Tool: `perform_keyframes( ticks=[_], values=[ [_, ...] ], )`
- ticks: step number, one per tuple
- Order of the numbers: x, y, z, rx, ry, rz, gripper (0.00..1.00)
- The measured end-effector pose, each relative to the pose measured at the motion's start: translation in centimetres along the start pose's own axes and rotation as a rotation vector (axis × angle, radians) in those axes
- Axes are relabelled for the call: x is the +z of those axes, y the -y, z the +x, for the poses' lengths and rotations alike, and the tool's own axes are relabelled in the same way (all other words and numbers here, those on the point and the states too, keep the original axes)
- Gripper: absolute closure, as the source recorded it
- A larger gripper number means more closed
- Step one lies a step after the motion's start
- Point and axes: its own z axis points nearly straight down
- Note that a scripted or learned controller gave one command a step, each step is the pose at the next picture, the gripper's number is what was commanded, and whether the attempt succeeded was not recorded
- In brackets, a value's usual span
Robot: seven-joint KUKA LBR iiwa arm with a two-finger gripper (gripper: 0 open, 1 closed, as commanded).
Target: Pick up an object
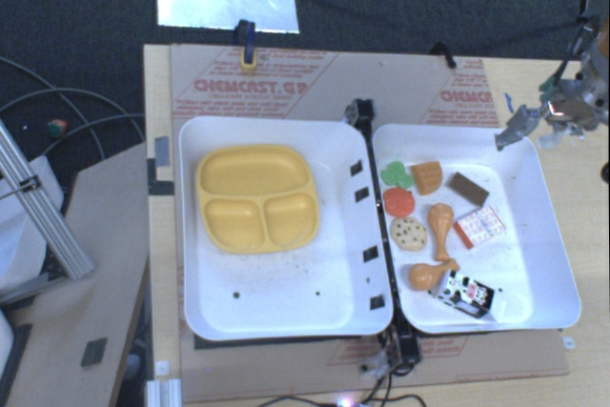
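On the left, a white bin (205, 295) holds a yellow divided tray (257, 197); beside it the right bin (543, 234) carries toy food: green piece (396, 173), tomato (398, 202), cookie (409, 233), two drumsticks (440, 226), brown block (468, 189), a red-patterned packet (480, 226); its print is too small to read; cardboard on the surface reads "CHEMCAST GP"; at far right the gripper (519, 127) hovers over the bin's upper corner, whether it is spread or closed I cannot tell; the food lies down-left of it, the brown block nearest.
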Motion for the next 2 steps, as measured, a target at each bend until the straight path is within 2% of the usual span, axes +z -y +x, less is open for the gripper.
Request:
perform_keyframes(
  ticks=[1, 2],
  values=[
    [7.5, -6.4, 6.0, -0.008, -0.002, -0.001, 0.00],
    [15.6, 3.4, 5.8, 0.005, -0.004, 0.016, 0.00]
  ],
)
